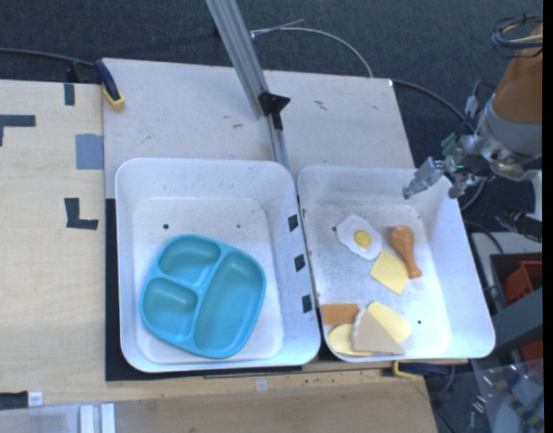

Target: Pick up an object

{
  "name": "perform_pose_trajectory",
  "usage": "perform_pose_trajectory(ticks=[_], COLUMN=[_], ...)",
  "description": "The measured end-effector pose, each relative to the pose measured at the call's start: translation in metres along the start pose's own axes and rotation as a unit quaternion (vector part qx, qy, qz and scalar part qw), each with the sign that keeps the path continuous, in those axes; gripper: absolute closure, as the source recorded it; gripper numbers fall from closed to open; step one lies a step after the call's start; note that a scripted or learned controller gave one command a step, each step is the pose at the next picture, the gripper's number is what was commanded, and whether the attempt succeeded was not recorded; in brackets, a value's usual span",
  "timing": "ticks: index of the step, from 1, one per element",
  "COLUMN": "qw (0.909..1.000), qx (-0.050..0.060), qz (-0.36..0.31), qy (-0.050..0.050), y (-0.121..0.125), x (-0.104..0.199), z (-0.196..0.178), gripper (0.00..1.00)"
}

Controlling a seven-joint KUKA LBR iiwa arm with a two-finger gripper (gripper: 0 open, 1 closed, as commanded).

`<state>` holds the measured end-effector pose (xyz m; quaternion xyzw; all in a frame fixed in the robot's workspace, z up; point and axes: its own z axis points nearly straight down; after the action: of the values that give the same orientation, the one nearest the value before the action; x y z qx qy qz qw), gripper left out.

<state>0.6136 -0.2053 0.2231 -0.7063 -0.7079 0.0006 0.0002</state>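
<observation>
The right bin holds toy food: a fried egg, a brown chicken drumstick, a yellow cheese slice, an orange block and a pale wedge lying on a yellow disc. My gripper hangs over the bin's far right corner, above and to the right of the egg and the drumstick. Its fingers are open with nothing between them. The orange band of the arm rises behind it.
A blue divided plate lies in the left bin. A slanted metal post stands behind the bins. Cables run across the dark floor at the back and right.
</observation>
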Motion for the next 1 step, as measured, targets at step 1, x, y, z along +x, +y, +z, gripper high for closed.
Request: perform_pose_trajectory(ticks=[1], qw=[1.0], qx=[0.0], qz=[0.0], qy=[0.0], y=[0.0], x=[0.0001], z=[0.0], gripper=[0.0])
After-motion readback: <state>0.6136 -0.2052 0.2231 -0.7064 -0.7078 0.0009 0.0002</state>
